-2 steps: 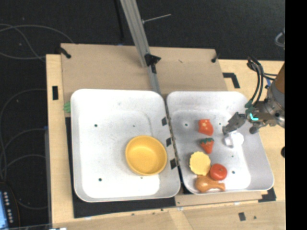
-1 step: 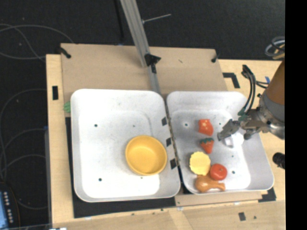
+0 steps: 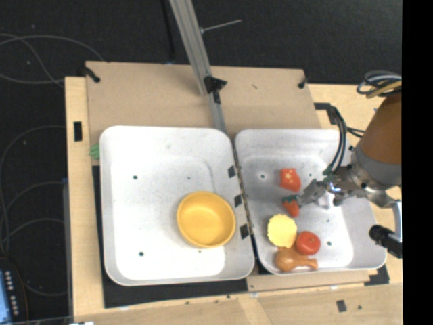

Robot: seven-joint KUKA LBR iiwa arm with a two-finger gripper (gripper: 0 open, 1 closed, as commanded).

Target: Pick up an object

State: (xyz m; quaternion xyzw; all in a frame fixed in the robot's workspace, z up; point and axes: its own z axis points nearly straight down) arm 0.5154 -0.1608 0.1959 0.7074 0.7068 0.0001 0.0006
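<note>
The tool (image 3: 312, 196), its opening impossible to judge from this angle, hovers in the right bin (image 3: 270, 147) just right of a small red piece (image 3: 291, 207), with the red strawberry-like toy (image 3: 290, 179) up-left of it.

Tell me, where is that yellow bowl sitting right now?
The yellow bowl sits in the left white bin, toward its lower right corner, close to the divide from the right bin that holds the small toy foods.
</note>
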